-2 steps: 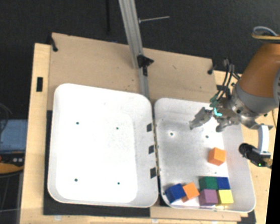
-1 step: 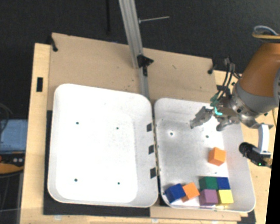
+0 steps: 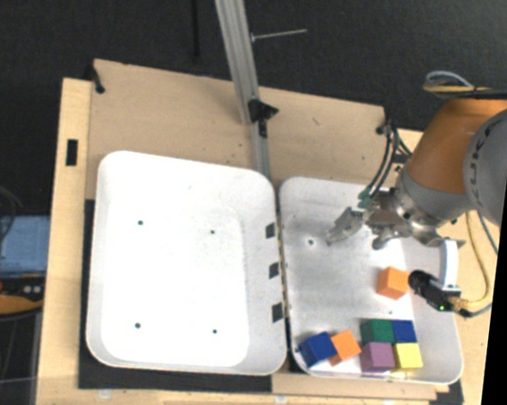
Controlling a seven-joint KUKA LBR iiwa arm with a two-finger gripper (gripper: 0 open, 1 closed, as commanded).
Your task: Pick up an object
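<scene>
Clustered small foam cubes lie along the near wall of the right shallow white plastic bin point(image 3: 326, 206), which serves as the landmark for this entry: a blue cube point(image 3: 316, 347) in its near-left corner, touching an orange cube point(image 3: 345, 345) just right of it; then a purple cube point(image 3: 380, 356) and a yellow cube point(image 3: 409, 355) toward the near-right corner, with a green cube point(image 3: 377, 332) and a second blue cube point(image 3: 403, 331) directly behind those two.

Separate item: a lone orange cube point(image 3: 393, 283) at the bin's right-centre, apart from the cluster, with bare floor on its left and near sides and a black cable fitting just to its right.

Pincer point(image 3: 360, 230): two grey fingers spread apart, released, grasping nothing, hanging over the bin's far-centre floor, left of and beyond the lone orange cube. Grey arm with orange band point(image 3: 453, 148) enters over the bin's far-right corner.

Step in hand, as judged: approach; no object is yet gripped. The next move calls for choosing a target, centring the spread fingers over it, descending and closing. The lone orange cube looks the easier candidate, having room around it; the cluster cubes touch one another and the near wall, leaving little finger clearance.

Open room: the bin's left and centre floor is bare. The left white bin point(image 3: 113, 226) adjoins the landmark's left wall, both on the tan wooden surface point(image 3: 157, 93).
</scene>
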